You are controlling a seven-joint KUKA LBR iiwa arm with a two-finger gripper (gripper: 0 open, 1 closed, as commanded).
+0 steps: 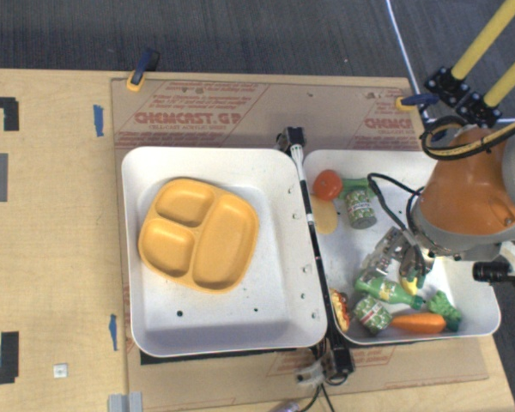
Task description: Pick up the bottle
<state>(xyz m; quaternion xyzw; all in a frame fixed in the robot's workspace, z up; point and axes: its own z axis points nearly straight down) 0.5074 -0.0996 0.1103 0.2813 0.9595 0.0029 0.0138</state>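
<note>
- Two shallow white bins sit side by side on a cardboard-covered bench; left bin (154, 316), right bin (481, 312).
- Left bin holds one yellow divided tray (198, 233), three compartments, lying flat, a little left of the bin's centre.
- Arm (468, 191) enters from the right, its orange band over the right bin's upper right part.
- Gripper (401, 260) is down inside the right bin, near its middle, pointing toward the clutter at the lower edge.
- Finger state: cannot tell; the metal parts blur into the clear plastic beneath them.
- Bottle (386, 286): clear with a green label, lying on its side in the right bin's lower half, directly under and beside the gripper tip. Contact or grasp not readable.
- Carrot (419, 322) lies along the lower edge of the right bin, just below the bottle.
- A green leafy toy piece (444, 305) sits just right of the carrot's top.
- A green-labelled can (373, 316) is near the lower left of the bottle, touching or nearly so.
- Another green-labelled jar (359, 207) stands in the upper left part of the right bin, well apart from the gripper.
- Red-orange ball (328, 184) sits just left of that jar, near the dividing wall.
- Pale yellow piece (325, 218) lies just below the ball.
</note>
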